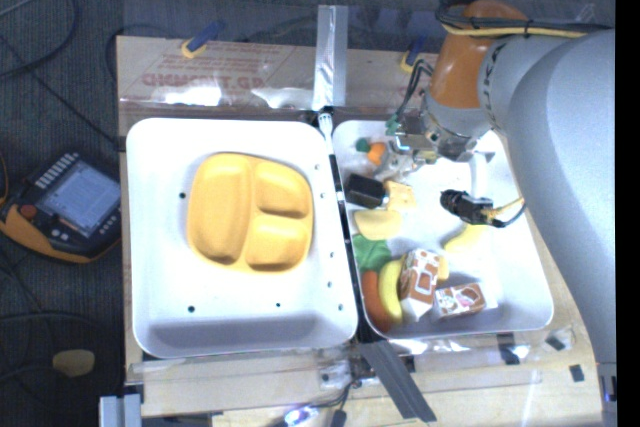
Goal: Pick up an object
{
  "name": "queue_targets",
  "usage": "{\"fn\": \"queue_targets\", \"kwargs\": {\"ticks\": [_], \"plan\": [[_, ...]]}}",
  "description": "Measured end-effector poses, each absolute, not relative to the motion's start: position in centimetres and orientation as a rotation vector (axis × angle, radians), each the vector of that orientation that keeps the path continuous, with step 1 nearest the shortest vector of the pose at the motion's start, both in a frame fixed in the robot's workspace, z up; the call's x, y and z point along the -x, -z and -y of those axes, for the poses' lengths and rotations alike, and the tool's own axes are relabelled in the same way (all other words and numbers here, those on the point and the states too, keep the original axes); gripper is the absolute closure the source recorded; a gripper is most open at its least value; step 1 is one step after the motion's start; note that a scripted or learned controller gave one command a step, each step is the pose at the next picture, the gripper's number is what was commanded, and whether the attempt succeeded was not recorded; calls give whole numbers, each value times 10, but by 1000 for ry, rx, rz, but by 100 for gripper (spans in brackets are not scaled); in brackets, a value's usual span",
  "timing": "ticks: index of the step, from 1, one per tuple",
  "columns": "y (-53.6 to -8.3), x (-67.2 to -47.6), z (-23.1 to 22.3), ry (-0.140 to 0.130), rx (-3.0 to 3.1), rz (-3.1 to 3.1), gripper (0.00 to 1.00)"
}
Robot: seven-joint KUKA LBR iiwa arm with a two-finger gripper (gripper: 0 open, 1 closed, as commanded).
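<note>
Well to the left of the block (365, 190), the tray (250, 212) sits alone in the left bin (150, 215), apart from any likely grab. The block itself lies in the right bin (520, 265), just beside that bin's left wall. That closeness is a risk: a grab coming down on the block may strike the wall, or shove the block against it, rather than close round it.

Just above the block lies a small orange bit (375, 152), and just right of the block a pale wedge (400, 196). The gripper (402, 147) hangs up and right of the block, near the orange bit (these three look the likeliest targets; which one is meant I cannot tell). Whether the gripper is open or closed cannot be told from this slant, and nothing is seen held in it.

With three small things packed so near one another, the likely failure is a descent that lands between them. It could nudge one aside, or pinch two at once so that both slip. The wedge looks thin and flat, so it may be hard to catch at all.

Below and right of the block, the cartons (423, 277) and a banana (458, 237) lie apart from the gripper and seem safe from a knock.
</note>
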State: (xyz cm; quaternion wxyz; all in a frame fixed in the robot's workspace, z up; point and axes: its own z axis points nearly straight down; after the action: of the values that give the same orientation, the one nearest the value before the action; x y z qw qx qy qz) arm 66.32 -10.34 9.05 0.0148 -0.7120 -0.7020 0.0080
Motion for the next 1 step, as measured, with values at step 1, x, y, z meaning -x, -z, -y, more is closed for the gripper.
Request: {"fn": "queue_targets", "kwargs": {"ticks": [1], "plan": [[-88,-663,108,-31,2226,2189,0]]}}
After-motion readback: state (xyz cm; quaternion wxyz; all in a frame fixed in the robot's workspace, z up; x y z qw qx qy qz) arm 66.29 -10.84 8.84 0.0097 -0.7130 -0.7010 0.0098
